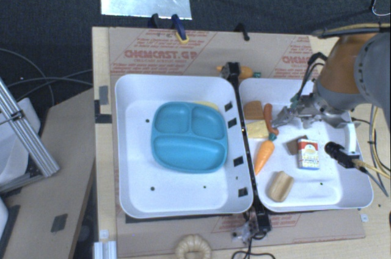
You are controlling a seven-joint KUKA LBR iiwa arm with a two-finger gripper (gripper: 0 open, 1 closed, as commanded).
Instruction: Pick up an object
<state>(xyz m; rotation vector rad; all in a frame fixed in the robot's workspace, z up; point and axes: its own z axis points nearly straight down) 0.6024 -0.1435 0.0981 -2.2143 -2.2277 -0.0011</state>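
Gripper point(287, 115) sits low in the right bin point(360, 190), tips toward the sausage point(269, 117), which lies just to its left w/ long axis running up-down in view. Can't tell its state or whether it has hold of anything. Carrot point(264, 156) is below-left, farther off.

Bare floor lies at the right bin's point(357, 193) near-right; toy food point(264, 156) crowds its left.

In the right bin we see a carrot point(264, 156), a sausage point(269, 116), a bread roll point(280, 186), a small carton point(309, 154), and cheese point(257, 129), all lying flat.
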